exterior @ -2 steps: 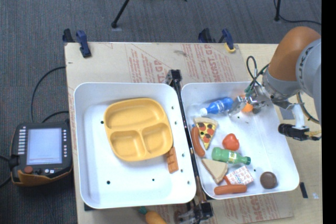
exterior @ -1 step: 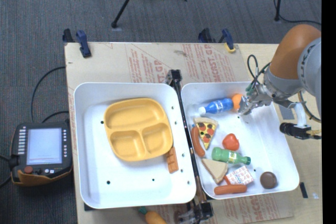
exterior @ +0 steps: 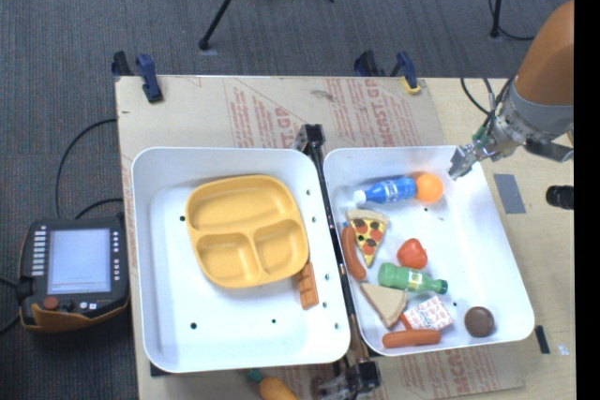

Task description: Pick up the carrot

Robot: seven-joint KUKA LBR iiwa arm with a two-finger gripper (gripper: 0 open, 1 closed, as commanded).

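Note:
An orange carrot (exterior: 269, 387) with a greenish end lies on the bench in front of the bins, near the front edge below the gap between them. My gripper (exterior: 461, 164) hangs over the back right corner of the right bin (exterior: 502, 244), just right of an orange ball (exterior: 429, 187). It is far from the carrot and nothing shows between its fingers. A long orange-red piece (exterior: 411, 338), which may be a sausage, lies at the front of the right bin.
The right bin also holds a blue bottle (exterior: 386, 192), pizza slice (exterior: 367, 234), hot dog (exterior: 352, 254), red tomato (exterior: 412, 253), green bottle (exterior: 411, 278), bread wedge (exterior: 384, 303) and brown ball (exterior: 479, 321). The left bin (exterior: 159, 314) holds a yellow divided plate (exterior: 247, 230).

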